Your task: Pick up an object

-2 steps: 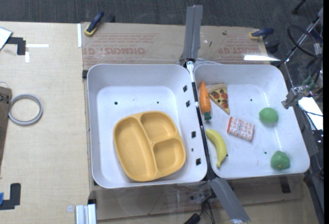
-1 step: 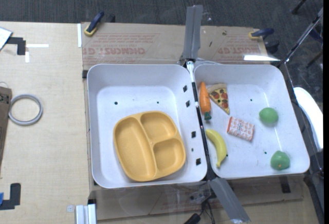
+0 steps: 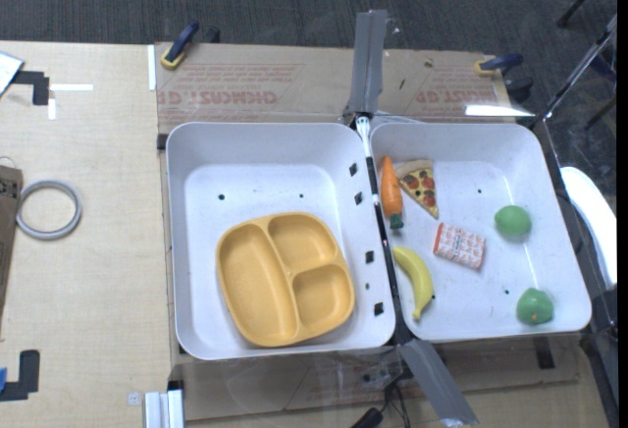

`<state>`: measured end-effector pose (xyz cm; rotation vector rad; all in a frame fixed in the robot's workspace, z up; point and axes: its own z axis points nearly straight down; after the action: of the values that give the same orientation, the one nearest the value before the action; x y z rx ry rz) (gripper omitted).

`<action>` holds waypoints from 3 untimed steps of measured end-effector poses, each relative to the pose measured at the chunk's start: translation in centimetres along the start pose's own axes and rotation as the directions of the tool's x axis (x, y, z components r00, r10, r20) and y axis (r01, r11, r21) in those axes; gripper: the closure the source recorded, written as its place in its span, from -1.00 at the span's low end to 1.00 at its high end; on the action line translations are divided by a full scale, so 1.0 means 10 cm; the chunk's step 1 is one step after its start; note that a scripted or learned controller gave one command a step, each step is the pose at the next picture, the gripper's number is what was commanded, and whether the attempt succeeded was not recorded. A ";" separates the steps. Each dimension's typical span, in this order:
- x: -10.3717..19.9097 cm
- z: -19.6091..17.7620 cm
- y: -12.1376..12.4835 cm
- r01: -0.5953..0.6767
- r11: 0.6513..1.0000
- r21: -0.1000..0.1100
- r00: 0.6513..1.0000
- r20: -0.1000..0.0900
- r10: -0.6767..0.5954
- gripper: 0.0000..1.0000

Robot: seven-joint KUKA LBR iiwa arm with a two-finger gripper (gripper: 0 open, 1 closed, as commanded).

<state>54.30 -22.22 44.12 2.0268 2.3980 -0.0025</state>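
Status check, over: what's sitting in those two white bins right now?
Left bin: yellow divided plate. Right bin: carrot, pizza slice, banana, red packet, two green fruits. Nothing lifted.

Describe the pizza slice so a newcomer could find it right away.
Look in the right-hand bin, at its upper left part. The pizza slice lies beside the carrot. It is the one flat triangle with red dots.

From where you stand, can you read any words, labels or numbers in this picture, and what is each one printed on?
"CHEMCAST GP", printed in red on the cardboard sheet behind the bins; it reads upside down and is faint, so the wording is uncertain.
Red-and-white packet in the right bin: print too small to read.
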 end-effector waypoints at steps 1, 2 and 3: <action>0.37 0.00 0.14 0.087 0.996 0.002 0.996 -0.002 -0.087 1.00; 1.45 0.97 0.21 -0.018 1.000 0.003 1.000 -0.001 0.018 1.00; 0.59 0.00 -0.01 0.089 0.996 0.001 0.996 0.000 -0.089 1.00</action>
<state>53.24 -16.46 44.13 1.9191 2.4863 -0.0035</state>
